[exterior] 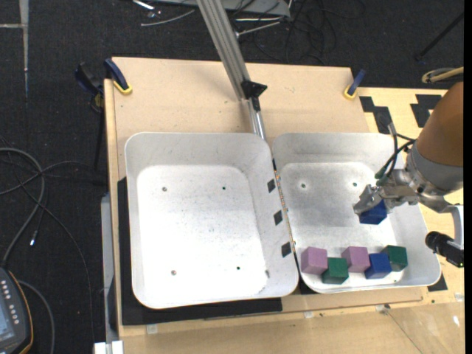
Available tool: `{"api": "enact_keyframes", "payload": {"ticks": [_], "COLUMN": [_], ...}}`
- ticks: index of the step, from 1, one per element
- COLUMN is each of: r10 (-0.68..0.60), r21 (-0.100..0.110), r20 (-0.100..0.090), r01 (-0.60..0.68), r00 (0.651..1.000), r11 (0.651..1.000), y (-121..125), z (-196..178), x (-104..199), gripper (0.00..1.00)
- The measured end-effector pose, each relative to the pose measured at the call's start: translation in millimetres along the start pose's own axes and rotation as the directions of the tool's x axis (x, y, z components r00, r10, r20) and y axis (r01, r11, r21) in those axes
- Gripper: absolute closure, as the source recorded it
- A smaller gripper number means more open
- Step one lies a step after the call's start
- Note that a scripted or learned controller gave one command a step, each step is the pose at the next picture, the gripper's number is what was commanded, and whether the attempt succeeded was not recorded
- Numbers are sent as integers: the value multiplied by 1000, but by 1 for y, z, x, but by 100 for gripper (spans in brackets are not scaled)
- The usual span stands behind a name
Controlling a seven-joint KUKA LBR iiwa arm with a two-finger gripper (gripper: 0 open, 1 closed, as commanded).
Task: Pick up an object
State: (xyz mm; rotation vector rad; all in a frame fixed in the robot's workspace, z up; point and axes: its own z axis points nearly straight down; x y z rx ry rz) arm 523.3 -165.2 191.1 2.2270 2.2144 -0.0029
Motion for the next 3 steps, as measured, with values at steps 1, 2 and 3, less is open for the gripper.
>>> {"api": "enact_keyframes", "payload": {"ticks": [1,2,3], "r10": [-17,-17,-16], "r21": [-3,-1,-9], "r20": [-5,-5,-5], "r01": [17,17,16], "r00": [1000,1000,1000], "r11": [1000,1000,1000], "y": [34,47,103], "z": [-4,-4,-53], "x": [100,175,247], "gripper": [100,100,100]}}
